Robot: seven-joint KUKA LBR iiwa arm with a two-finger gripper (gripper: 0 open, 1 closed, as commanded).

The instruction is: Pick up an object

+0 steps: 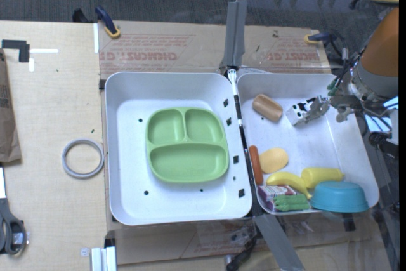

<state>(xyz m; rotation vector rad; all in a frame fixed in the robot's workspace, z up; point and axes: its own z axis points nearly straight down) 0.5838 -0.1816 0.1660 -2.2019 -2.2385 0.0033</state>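
A: Where's the gripper [311, 112] rn?

B: Over the right bin [355, 155], upper part, arm [380, 54] coming in from the right w/ the orange band showing. Tip sits on or right by a small black-and-white object [297, 113].

A: Clamped on it?

B: Can't tell. Fingers are too small and blurred to say if they're apart or together, and can't tell if the b/w thing is btwn them or just beside.

A: What else is near the tool?

B: Brown bread-roll thing [268, 107] just left of it, apart from the b/w object. Below and left of the tool: flat yellow round piece [274, 160], w/ a red-orange sausage shape [255, 163] along the bin's left wall. Further below: banana [290, 181], a yellow item [323, 174] touching it, blue bowl [339, 197] upside down at the bottom edge, green item [290, 202] on a pink-ish packet in the lower left corner.

A: And the other bin?

B: Left bin [120, 136], well left of the tool, has a green divided plate [187, 146], three compartments. Outside it, a tape ring [83, 157] on the bench [51, 111], far left.
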